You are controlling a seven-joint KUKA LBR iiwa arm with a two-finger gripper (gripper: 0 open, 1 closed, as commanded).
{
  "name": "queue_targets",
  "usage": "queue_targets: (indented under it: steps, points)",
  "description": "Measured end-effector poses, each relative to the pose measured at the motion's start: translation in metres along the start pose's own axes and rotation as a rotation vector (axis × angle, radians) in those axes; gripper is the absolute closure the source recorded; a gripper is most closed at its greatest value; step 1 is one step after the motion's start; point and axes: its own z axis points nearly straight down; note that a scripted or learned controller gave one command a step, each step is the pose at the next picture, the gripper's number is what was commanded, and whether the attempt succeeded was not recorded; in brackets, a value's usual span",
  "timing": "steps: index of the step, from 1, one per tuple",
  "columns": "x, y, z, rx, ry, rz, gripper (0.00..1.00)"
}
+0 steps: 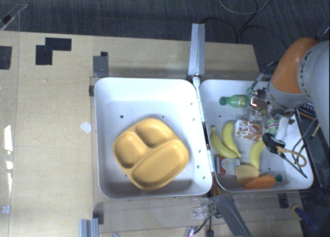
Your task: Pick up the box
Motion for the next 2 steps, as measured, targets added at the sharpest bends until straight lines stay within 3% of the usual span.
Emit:
queue_targets:
  steps: [1, 2]
  points:
    - [0.001, 0.0, 0.0, 0.0, 0.002, -0.001, 0.0]
    - [0.05, 0.042, 0.005, 0.042, -0.016, 0.007, 0.0]
